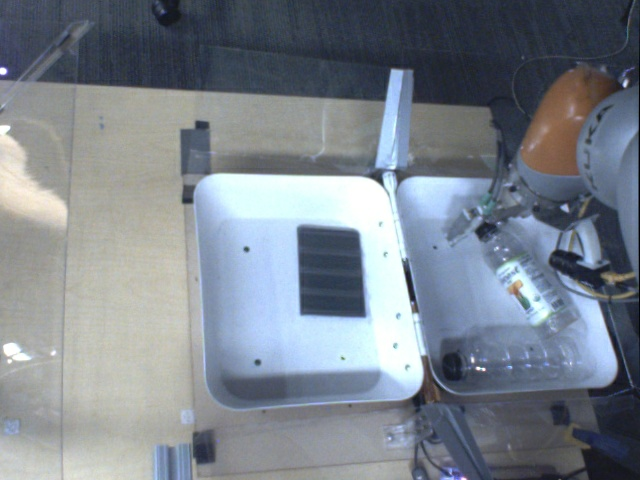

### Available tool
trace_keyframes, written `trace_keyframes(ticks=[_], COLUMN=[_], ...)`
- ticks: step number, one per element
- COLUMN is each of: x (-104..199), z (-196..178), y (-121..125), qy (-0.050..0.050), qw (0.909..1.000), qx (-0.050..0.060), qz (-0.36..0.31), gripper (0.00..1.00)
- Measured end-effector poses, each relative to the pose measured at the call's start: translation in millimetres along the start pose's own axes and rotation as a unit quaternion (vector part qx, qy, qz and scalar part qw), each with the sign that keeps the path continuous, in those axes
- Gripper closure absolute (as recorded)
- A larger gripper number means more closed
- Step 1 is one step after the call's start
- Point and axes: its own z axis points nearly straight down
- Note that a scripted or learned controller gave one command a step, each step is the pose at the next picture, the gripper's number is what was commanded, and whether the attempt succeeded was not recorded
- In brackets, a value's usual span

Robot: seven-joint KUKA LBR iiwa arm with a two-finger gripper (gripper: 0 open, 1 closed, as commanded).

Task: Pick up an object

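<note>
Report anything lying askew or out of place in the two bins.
Nothing looks damaged or spilled. Both clear plastic bottles in the right white bin lie on their sides: the labelled one diagonally below the gripper, the black-capped one along the near wall.

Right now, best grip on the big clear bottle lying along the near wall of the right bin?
Probably the middle of the big clear bottle, from straight above. It lies on its side, dark cap toward the divider, close to the near wall of the right bin. Fingers should straddle its width, though wall clearance looks tight. The gripper sits at the far end of the small labelled bottle.
</note>
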Motion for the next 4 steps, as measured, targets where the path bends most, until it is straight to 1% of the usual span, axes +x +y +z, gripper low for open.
trace_keyframes(ticks=[1,2,3,4], x=[-16,-18,-52,-56], z=[0,0,-102,-70], y=[12,11,3,3], qy=[0.007,0.008,-0.002,-0.008], qw=[0.9995,0.9993,0.9830,0.9770], qx=[0.009,0.009,-0.001,-0.005], qz=[-0.029,-0.036,-0.184,-0.213], gripper=[0.00,0.00,0.00,0.00])
